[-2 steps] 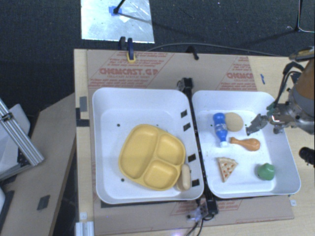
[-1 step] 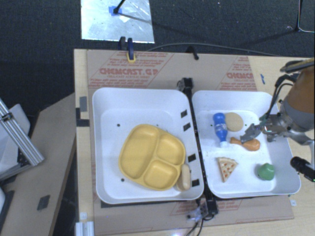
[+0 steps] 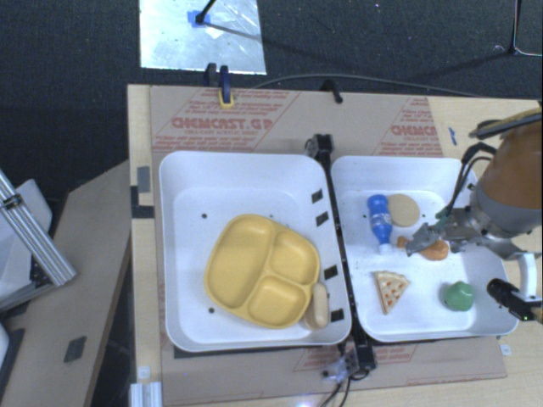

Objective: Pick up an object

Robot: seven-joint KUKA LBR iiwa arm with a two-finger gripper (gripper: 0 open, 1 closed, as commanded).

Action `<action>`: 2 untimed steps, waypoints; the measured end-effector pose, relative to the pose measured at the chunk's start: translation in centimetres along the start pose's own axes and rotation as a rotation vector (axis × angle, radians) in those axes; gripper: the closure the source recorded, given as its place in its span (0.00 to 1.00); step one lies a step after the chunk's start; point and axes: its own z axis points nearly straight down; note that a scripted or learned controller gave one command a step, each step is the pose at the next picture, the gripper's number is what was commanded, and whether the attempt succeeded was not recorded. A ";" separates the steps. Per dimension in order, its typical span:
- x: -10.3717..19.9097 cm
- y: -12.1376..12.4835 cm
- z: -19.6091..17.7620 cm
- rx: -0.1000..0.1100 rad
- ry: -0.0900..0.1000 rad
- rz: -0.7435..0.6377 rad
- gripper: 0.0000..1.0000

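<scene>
The right bin [image 3: 424, 170] holds a blue bottle [image 3: 379, 220], a round tan biscuit [image 3: 405, 210], an orange piece [image 3: 437, 251], a triangular pizza slice [image 3: 390, 290] and a green ball-like item [image 3: 459, 296]. My gripper [image 3: 422, 244] reaches in from the right and hangs low over the middle of this bin. Its tip sits right at the orange piece's left side, just right of the bottle's base. The arm's grey and orange body covers the bin's right side.
In the left bin [image 3: 246, 172] a yellow divided plate [image 3: 261, 270] lies with a pale bread roll [image 3: 319, 305] at its right rim. A black divider with clips [image 3: 333, 244] runs between the bins. Cardboard lies under both.
</scene>
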 end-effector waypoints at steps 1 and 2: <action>-0.1 0.1 -1.3 -0.006 -0.002 -0.001 1.00; -0.1 1.0 -7.5 -0.009 -0.003 -0.003 1.00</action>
